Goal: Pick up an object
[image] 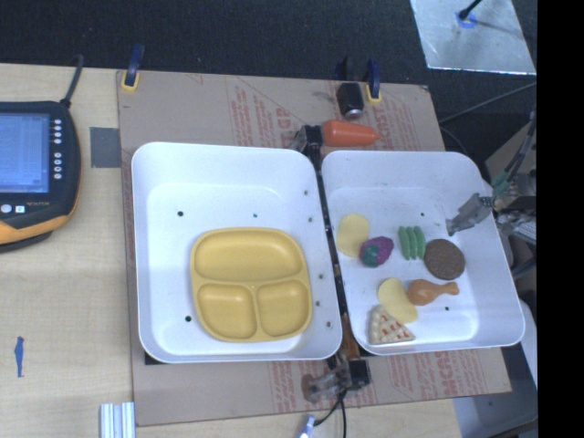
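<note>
1. Camera view: the gripper (pixel 468 215) reaches in over the right rim of the right bin (pixel 474 331), low above its floor; whether it is parted or closed I cannot tell, and nothing shows in its grasp.
2. Nearest it, just below and to its left, lies a round brown patty (pixel 444 258); a green bean pod (pixel 411 242) sits just left of that.
3. Further left of the gripper are a purple and green toy vegetable (pixel 375 251) and a pale yellow piece (pixel 353 234).
4. Below the gripper, beyond the patty, lie a toy chicken drumstick (pixel 431 291), another yellow piece (pixel 396 299) and a waffle wedge (pixel 390 328).
5. Well to the gripper's left, the left bin (pixel 164 190) holds a yellow divided plate (pixel 251 283).
6. An orange toy carrot (pixel 348 134) lies outside the bins, up and to the gripper's left.
</note>
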{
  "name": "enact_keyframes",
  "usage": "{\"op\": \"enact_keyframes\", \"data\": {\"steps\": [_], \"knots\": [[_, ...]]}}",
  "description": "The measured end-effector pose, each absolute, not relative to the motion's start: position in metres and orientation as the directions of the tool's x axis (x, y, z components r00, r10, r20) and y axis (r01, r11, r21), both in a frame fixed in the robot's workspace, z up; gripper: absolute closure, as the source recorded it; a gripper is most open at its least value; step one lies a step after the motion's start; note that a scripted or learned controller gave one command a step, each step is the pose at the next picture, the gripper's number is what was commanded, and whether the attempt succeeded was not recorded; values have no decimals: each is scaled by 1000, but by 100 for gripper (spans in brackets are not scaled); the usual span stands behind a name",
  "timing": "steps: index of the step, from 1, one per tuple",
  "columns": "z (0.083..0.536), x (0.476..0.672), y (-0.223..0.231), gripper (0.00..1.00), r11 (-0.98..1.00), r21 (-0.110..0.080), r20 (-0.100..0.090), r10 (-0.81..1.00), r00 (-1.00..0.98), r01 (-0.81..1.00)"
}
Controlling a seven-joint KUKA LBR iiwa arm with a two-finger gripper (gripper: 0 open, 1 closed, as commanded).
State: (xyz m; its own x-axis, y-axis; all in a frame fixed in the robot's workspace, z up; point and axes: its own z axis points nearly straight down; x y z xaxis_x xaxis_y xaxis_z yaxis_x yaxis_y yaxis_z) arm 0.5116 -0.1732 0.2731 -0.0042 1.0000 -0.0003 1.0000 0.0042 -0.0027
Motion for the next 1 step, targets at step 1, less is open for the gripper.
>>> {"op": "enact_keyframes", "data": {"steps": [1], "knots": [[160,526,-119,0,6,-5,0,1000,-6,1000]]}}
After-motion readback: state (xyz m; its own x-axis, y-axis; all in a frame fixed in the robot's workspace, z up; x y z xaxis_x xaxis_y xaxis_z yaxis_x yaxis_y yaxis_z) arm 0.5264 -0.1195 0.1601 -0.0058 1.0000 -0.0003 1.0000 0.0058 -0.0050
